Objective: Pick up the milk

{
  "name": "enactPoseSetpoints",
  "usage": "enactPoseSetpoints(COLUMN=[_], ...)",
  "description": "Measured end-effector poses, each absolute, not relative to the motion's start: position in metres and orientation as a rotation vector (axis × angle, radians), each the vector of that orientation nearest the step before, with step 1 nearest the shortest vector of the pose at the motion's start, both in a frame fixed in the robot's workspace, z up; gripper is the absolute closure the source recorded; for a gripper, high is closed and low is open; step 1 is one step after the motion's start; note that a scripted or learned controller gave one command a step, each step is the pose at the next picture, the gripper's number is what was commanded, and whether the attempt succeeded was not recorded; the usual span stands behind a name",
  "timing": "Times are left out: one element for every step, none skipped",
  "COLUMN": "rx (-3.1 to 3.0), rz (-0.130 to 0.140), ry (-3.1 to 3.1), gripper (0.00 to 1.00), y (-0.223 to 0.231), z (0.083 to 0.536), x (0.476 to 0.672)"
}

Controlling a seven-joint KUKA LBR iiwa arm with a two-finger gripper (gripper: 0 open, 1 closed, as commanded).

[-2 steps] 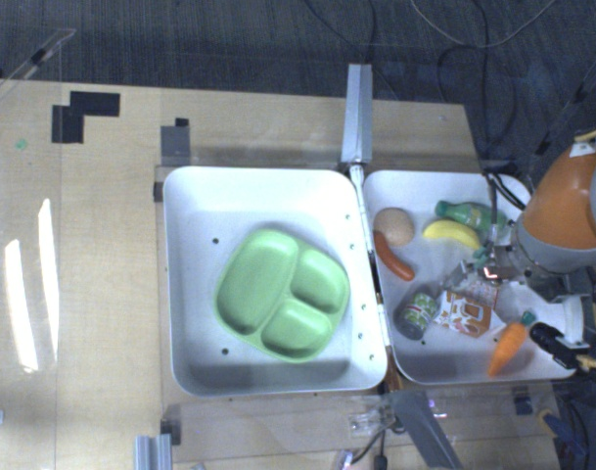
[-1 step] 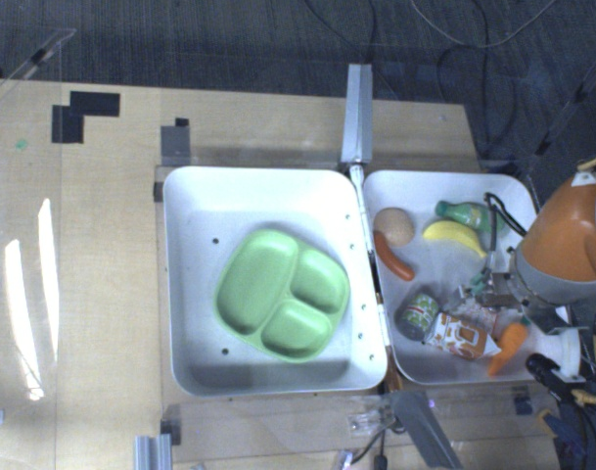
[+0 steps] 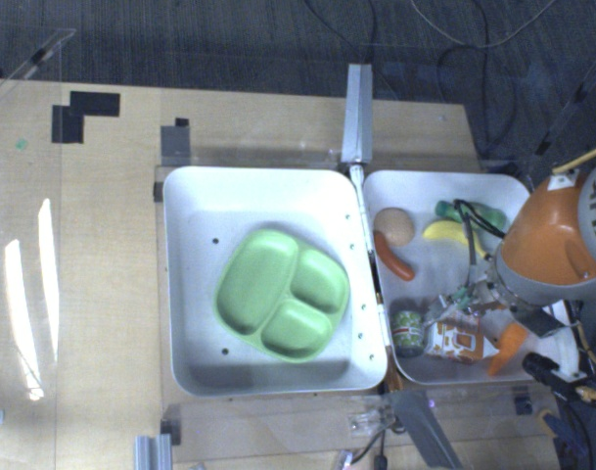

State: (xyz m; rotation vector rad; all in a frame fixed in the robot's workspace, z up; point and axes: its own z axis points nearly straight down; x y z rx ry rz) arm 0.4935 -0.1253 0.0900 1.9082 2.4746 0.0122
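The milk is a small white carton with brown and orange print. It lies on its side near the front edge of the right bin. My arm comes in from the right, its orange band over the bin's right side. The gripper hangs low just above and behind the carton, close to its top edge. The wrist hides much of the gripper from this view, and I cannot tell whether it touches the carton.
A green-labelled can lies left of the milk and an orange carrot right of it. Farther back are a sausage, a brown round item, a banana and a green vegetable. The left bin holds a green divided plate.
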Motion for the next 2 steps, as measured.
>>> enactPoseSetpoints(rx=[1.902, 1.890], rz=[0.020, 0.007], ry=[2.477, 2.502], gripper=[1.00, 1.00], y=[-0.122, -0.043], z=[0.101, 0.186], x=[0.496, 0.491])
